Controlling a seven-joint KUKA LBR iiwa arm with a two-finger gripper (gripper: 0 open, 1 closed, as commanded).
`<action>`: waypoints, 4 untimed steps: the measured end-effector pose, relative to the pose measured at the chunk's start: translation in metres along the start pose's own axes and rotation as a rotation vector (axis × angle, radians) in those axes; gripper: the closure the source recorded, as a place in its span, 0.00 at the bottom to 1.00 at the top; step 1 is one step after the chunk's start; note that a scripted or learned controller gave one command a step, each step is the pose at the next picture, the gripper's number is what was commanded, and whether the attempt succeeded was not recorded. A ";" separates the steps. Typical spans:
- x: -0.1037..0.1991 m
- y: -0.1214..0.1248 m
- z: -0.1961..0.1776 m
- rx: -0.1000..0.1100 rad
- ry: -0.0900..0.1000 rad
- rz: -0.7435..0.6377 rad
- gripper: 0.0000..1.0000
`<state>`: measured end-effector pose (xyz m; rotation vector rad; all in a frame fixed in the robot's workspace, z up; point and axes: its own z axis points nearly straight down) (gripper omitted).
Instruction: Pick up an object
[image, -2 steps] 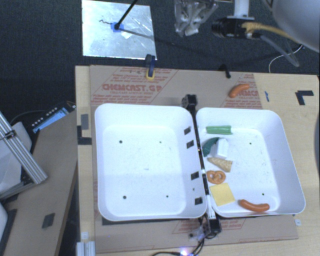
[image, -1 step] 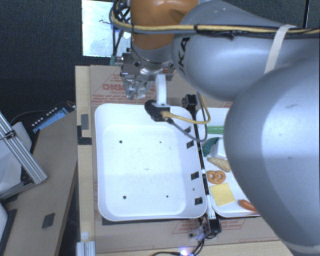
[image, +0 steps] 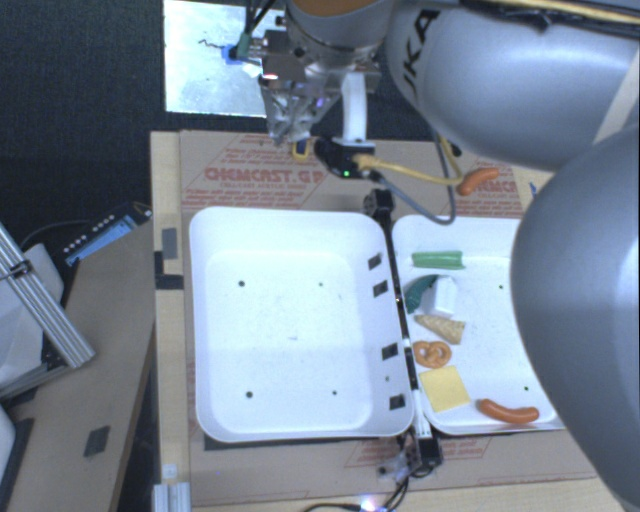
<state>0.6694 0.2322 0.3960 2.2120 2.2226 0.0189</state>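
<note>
My gripper (image: 288, 128) hangs high at the back of the scene, above the cardboard behind the left bin (image: 215, 300). In the right bin (image: 500, 300) lie a green vegetable (image: 437, 260), a teal and white piece (image: 430, 295), a tan wedge (image: 441, 327), a pretzel (image: 432, 352), a yellow cheese slice (image: 444, 388) and an orange sausage (image: 507, 411). All of them are well to the right of and nearer the camera than the gripper. A small yellow bit (image: 300, 150) shows just under the gripper; whether it is held is unclear.
A second orange sausage (image: 478, 180) lies on the cardboard behind the right bin. The big grey arm (image: 560, 120) covers the upper right and the right bin's far side. A black divider with clips (image: 395, 300) runs between the bins.
</note>
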 end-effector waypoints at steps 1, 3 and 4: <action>0.002 0.000 -0.037 0.007 -0.002 -0.001 1.00; 0.002 -0.012 -0.125 0.006 -0.001 -0.002 1.00; 0.002 0.001 -0.140 0.008 -0.003 -0.001 1.00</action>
